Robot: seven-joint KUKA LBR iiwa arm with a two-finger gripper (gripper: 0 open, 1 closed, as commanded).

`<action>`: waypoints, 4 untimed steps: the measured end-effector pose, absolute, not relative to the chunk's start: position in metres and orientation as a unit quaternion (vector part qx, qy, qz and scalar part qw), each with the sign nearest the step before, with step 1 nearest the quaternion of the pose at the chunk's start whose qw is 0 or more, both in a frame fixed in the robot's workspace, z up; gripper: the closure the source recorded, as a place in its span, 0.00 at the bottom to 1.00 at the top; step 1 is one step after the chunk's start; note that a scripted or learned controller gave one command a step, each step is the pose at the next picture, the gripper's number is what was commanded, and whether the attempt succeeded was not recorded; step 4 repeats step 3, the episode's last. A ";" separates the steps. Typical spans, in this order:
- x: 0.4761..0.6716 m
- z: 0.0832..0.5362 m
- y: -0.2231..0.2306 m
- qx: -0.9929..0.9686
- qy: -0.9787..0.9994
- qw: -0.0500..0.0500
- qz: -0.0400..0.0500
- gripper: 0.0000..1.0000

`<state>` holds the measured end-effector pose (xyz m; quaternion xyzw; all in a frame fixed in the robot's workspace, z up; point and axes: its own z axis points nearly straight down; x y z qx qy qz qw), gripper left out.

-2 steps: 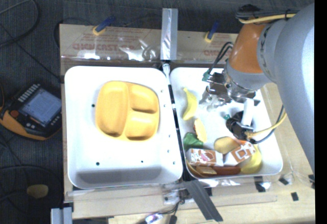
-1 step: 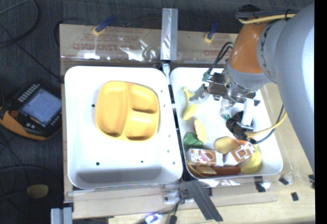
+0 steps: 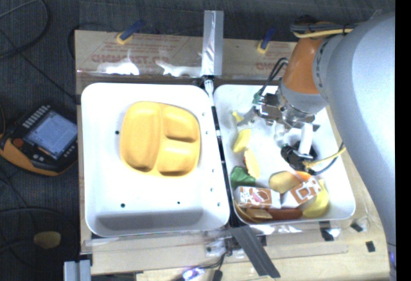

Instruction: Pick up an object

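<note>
Gripper low in the right bin, pile on its near side.

My gripper point(image 3: 282, 127) sits far-right in the right bin point(image 3: 221, 145); grip state I cannot tell. The yellow pieces point(image 3: 242, 140) lie just left, the carton point(image 3: 257, 196) nearer.

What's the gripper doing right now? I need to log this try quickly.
Gripper: low in the right bin, above the toy food pile; whether it is open, closed or holding anything cannot be told.
</note>
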<state>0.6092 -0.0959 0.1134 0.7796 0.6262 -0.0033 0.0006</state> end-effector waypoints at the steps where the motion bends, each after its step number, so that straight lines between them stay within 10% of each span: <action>1: 0.609 0.090 -0.097 0.752 0.660 0.004 0.001 0.00; 2: 0.610 0.100 -0.096 0.751 0.660 0.005 0.001 1.00; 3: 0.651 0.183 -0.077 0.770 0.638 0.001 -0.002 1.00; 4: 0.651 0.183 -0.077 0.770 0.638 0.001 -0.002 1.00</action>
